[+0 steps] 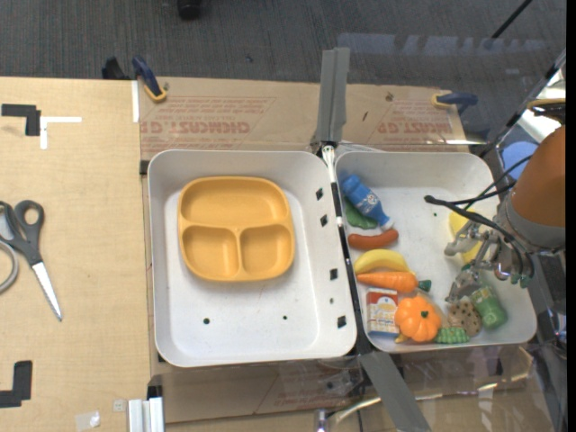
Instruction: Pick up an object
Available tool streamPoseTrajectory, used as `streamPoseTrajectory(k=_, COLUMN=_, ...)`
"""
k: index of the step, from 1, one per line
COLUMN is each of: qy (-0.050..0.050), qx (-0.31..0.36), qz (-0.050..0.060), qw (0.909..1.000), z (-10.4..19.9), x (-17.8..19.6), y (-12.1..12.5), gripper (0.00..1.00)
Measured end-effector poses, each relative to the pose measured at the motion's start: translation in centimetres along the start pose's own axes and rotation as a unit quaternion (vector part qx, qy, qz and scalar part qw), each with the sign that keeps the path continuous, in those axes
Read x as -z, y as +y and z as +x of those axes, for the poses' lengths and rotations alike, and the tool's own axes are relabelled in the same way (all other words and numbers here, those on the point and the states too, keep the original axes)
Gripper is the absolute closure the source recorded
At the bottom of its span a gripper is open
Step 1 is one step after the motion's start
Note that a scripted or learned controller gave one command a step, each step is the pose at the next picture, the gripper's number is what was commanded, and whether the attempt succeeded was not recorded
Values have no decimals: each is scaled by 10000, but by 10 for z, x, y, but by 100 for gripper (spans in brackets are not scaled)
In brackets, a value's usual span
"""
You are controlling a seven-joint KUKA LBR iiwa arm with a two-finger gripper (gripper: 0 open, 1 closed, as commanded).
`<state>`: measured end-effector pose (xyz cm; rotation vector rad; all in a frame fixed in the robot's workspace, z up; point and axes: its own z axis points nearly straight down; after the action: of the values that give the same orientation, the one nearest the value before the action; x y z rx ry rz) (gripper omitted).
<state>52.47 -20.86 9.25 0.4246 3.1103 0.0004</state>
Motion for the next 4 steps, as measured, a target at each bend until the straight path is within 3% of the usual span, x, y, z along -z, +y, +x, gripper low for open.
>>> streamPoseTrajectory(k=1, qy=-10, qx=-301, qz=0, qw=9995, z=-44, x=0, y=21, gripper=0)
streamPoseTrajectory(k=2, qy=-33, qx=-289, qz=7, qw=9996, z=-46, x=10, y=21, gripper=100)
streamPoseTrajectory(k=3, qy=-16, qx=-784, qz=0, qw=9969, z=-77, x=109, y=59, gripper=100)
streamPoseTrajectory(k=4, qy=-10, qx=-783, qz=3, qw=9969, z=-76, x=108, y=59, gripper=0)
